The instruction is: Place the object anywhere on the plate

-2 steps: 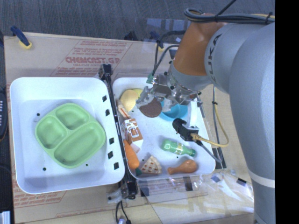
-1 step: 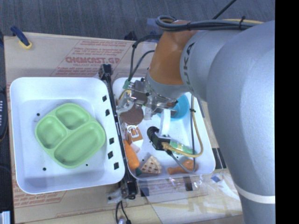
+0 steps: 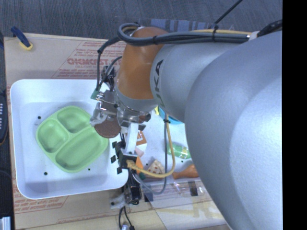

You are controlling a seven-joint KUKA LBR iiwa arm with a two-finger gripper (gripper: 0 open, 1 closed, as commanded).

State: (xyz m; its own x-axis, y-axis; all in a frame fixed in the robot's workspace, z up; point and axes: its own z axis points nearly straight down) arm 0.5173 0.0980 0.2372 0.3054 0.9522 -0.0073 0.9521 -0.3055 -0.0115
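Observation:
A light green divided plate (image 3: 71,138) lies in the left white bin (image 3: 29,95). My gripper (image 3: 110,120) hangs from the orange wrist band (image 3: 136,66), over the plate's right edge by the wall between the bins. Between its fingers (image 3: 100,110) sits a flat, round brown object (image 3: 106,129), held just above the plate's right rim. The gripper is shut on it. The arm's body hides the upper part of the object.
The right bin (image 3: 158,143) holds several small items: an orange-and-white packet (image 3: 140,139), a green piece (image 3: 180,152), an orange piece (image 3: 186,171) and a blue item (image 3: 163,115). The large grey arm (image 3: 230,109) covers most of it. A yellow cable (image 3: 148,172) loops below the wrist.

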